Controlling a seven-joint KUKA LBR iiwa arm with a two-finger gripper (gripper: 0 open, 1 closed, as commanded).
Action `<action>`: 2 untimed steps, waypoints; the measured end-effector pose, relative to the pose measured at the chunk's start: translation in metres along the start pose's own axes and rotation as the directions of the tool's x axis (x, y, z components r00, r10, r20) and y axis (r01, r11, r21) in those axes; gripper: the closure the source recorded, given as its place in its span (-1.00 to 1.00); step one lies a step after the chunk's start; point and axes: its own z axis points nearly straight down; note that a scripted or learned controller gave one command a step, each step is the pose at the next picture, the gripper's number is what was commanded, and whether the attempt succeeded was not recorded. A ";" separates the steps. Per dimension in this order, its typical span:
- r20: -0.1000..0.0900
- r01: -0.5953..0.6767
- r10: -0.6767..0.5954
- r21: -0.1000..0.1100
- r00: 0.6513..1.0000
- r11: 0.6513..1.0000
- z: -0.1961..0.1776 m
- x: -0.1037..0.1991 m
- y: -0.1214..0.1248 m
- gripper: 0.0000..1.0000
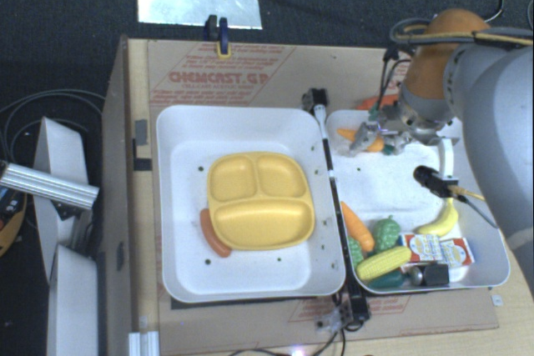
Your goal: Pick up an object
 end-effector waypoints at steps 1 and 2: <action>0.003 -0.002 0.002 -0.013 1.000 1.000 -0.016 0.025 0.002 -1.00; 0.004 -0.005 0.005 -0.017 1.000 1.000 -0.001 0.019 -0.058 -1.00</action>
